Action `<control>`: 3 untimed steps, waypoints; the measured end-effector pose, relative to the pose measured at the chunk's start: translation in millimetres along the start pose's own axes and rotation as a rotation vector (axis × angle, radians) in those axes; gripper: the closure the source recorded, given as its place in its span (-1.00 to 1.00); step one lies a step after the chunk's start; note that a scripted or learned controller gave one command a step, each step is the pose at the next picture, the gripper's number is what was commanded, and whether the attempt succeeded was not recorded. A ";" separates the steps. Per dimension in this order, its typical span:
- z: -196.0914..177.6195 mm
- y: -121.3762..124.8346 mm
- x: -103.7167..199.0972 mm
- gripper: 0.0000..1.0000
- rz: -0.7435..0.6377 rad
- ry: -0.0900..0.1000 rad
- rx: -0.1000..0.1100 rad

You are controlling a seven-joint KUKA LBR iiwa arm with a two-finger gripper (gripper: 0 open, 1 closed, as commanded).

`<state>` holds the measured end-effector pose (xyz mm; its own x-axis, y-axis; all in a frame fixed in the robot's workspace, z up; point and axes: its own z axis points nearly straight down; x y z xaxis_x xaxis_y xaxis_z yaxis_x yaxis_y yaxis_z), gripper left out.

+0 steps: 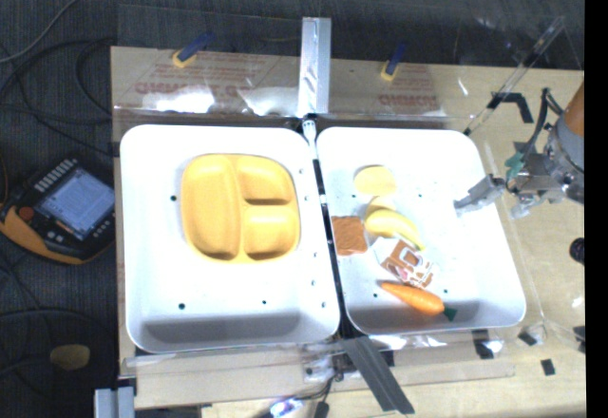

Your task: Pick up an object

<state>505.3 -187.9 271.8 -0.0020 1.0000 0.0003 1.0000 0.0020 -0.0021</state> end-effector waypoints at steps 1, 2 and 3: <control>2.4 16.8 0.9 -1.00 -0.063 -0.002 0.000; -28.3 21.0 -34.3 -1.00 -0.194 -0.003 -0.001; 129.4 25.9 -3.1 -1.00 -0.149 0.000 0.000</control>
<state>531.0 -190.9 142.4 -0.1503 0.9886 0.0011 0.9886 0.1503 -0.0021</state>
